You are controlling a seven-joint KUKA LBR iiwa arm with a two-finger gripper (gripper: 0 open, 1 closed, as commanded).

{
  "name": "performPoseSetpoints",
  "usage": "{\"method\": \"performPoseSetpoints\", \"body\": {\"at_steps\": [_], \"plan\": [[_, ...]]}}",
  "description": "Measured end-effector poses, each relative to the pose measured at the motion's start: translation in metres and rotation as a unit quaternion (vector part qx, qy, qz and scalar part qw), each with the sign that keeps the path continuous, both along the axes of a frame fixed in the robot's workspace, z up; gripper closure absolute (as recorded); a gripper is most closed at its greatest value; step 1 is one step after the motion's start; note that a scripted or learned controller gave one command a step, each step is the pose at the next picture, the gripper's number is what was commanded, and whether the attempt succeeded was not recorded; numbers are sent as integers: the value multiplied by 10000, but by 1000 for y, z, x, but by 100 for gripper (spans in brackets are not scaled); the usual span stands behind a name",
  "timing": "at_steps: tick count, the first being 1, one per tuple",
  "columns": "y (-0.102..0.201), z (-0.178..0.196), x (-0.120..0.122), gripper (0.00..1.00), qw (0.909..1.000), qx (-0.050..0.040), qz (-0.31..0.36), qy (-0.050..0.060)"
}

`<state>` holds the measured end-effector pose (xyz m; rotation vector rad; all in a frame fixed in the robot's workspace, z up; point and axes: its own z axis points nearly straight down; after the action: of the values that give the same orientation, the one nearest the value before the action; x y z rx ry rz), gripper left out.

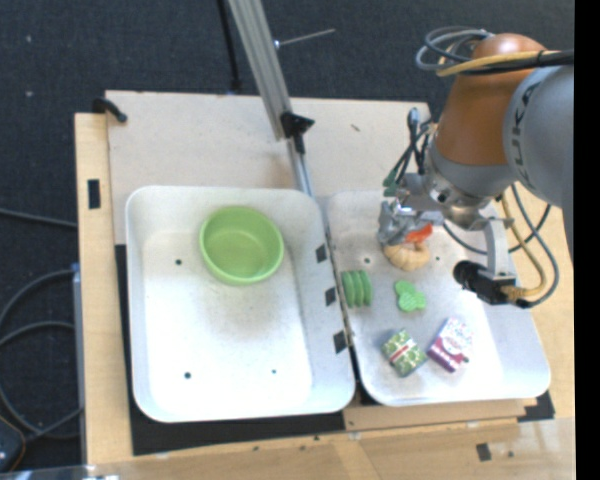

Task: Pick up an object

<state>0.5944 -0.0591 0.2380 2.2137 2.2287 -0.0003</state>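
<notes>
Since my jaws (400, 230) hang low in the right bin (525, 368), right at the tan lump (410, 256), that lump is the thing I judge I am going for. It lies near the bin's far end, and my metal tips sit just at its upper left edge, with a small orange piece (420, 234) beside them. How wide my jaws stand I cannot tell from here; my own wrist covers them, and I see nothing clearly caught between them.

To do this step well, I would centre over the lump rather than over its edge, so that both tips straddle it and neither lands on top. It looks rounded and soft, so a closing pinch from one side could roll it away; I would go down until the tips nearly meet the bin floor, then close slowly and lift straight.

The other pieces lie clear of the lump on its near side: a ribbed green piece (357, 288) by the bin's left wall, a small green shape (411, 297) just below the lump, and two wrapped blocks, one green (404, 352) and one pink (450, 344), nearer still. None should get in the way. The green bowl (242, 245) sits well apart from the lump, in the left bin (180, 388). Nothing is lifted yet.
</notes>
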Motion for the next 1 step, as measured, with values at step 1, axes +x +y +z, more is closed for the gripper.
{"method": "performPoseSetpoints", "body": {"at_steps": [1], "plan": [[47,-8,8,100,10000,1,-24,4]]}}
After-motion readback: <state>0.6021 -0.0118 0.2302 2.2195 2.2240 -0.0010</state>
